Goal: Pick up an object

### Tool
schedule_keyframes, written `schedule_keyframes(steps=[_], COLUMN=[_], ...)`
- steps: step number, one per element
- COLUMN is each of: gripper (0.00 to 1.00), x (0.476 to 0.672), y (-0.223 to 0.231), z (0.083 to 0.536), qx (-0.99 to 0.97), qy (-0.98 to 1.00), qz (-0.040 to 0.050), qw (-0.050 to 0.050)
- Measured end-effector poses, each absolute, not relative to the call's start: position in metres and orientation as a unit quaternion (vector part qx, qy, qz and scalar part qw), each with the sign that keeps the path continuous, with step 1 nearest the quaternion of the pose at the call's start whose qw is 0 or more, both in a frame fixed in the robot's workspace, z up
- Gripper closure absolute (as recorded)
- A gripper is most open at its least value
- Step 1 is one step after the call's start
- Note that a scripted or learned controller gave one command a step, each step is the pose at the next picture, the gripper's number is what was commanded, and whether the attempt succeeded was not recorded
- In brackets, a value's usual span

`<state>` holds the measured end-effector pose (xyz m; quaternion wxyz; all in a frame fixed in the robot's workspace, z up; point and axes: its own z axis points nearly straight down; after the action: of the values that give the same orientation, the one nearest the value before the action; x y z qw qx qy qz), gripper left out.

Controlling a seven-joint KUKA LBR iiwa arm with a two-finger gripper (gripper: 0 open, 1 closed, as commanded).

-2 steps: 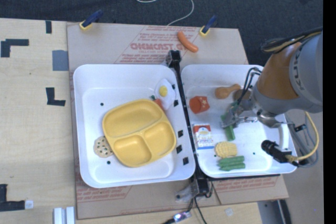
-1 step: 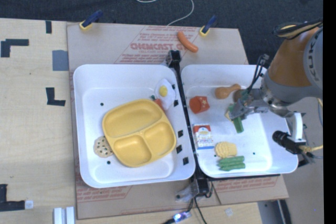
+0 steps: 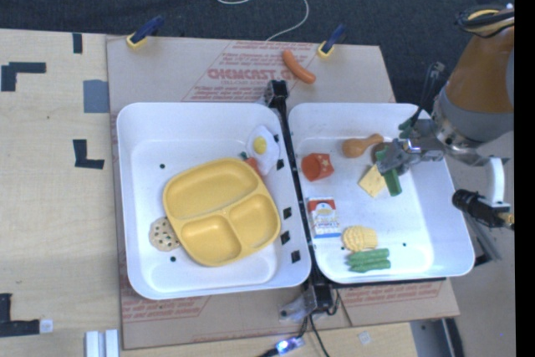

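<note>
Reach step: gripper (image 3: 391,159) low over right bin (image 3: 435,259), beside cheese wedge (image 3: 371,181). Jaws' state unclear. Next: centre, descend, close.

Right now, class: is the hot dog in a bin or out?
Out. The hot dog lies on the cardboard behind both bins.

One fixed camera looks down at a slant from above the table (image 3: 50,180), far enough back to take in both white bins (image 3: 134,180), with the arm (image 3: 481,88) entering at frame right.
</note>
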<state>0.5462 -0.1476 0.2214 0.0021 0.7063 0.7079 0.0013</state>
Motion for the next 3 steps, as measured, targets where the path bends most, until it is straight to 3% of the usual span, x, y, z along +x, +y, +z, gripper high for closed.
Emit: schedule_keyframes(steps=[1,2,3], gripper=[1.00,1.00,1.00], x=[0.546,0.540,0.506], y=[-0.147,-0.098,-0.048], z=[0.224,0.222,0.218], qx=[0.707,0.706,0.706], qy=[0.708,0.708,0.708], qz=[-0.0002,-0.0007,-0.0014], qw=[-0.001,-0.001,-0.002])
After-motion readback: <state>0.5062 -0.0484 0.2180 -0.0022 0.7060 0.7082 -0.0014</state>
